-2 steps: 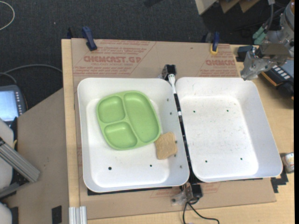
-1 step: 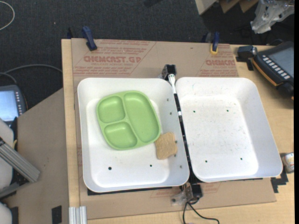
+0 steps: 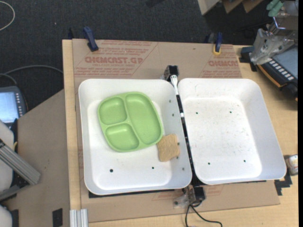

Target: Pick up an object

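While two shallow white bins sit side by side on the counter point(image 3: 118, 56), the things worth picking lie in the left bin point(image 3: 90, 164): a green divided plate point(image 3: 130, 121) lying flat towards the bin's middle, and a small tan sponge-like piece point(image 3: 168, 147) just beside the plate's lower right corner, apparently touching its rim and close to the bin's right wall; the right bin point(image 3: 227, 131) holds only dark specks. As for the claw, I cannot tell whether it is spread or pressed together, so its state must be left open.

The step in hand, as I judge it, is choosing and approaching a target; the tan piece looks the easier grasp, being small and probably soft, whereas the plate is broad and low, offering only its thin rim. To do it well, the arm should come down straight over the tan piece, with the fingers set to straddle its narrower width; it should keep off the plate's edge and the bin wall, since a bump on either may push the piece aside.
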You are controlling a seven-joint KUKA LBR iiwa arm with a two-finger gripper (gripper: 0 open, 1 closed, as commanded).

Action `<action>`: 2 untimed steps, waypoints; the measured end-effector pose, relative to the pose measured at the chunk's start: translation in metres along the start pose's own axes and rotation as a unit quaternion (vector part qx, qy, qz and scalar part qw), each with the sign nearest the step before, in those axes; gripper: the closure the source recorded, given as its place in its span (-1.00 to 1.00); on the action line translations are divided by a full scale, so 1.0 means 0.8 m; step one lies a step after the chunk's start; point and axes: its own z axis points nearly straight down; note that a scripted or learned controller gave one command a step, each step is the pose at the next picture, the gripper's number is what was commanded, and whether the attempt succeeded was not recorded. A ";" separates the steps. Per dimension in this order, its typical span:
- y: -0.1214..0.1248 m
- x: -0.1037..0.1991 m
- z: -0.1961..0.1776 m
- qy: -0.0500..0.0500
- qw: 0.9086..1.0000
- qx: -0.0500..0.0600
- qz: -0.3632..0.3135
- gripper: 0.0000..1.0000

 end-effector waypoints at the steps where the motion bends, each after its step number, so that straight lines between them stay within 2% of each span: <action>1: -0.062 0.027 0.067 0.000 1.000 0.002 0.000 1.00; 2: -0.059 0.140 0.139 -0.001 1.000 0.001 -0.003 1.00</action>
